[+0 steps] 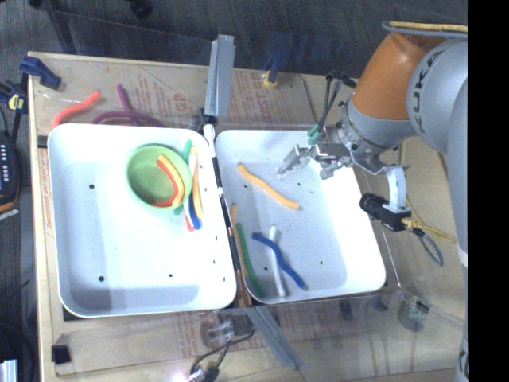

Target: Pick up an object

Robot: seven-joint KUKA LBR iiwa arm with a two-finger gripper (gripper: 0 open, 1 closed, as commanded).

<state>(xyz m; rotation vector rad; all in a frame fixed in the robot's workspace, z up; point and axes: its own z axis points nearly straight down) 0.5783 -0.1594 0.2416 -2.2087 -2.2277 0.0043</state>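
Observation:
My gripper [307, 165] hangs over the back of the right bin [358, 237], its fingers spread open with nothing between them. Just in front and to the left of it an orange strip [269, 187] lies slanted on the bin floor. Nearer the front lie a blue bent strip [280, 259], a white stick [275, 245] and a green strip [250, 265] along the left wall. The left bin [119, 253] holds a green bowl [151, 177] with yellow and orange strips [173, 173] draped across its right side.
A thin brown stick [234, 223] lies by the wall between the bins. Behind the left bin on the bench are an orange strip [77, 107] and a purple loop [127, 116]. A grey bar [219, 74] stands at the back between the bins.

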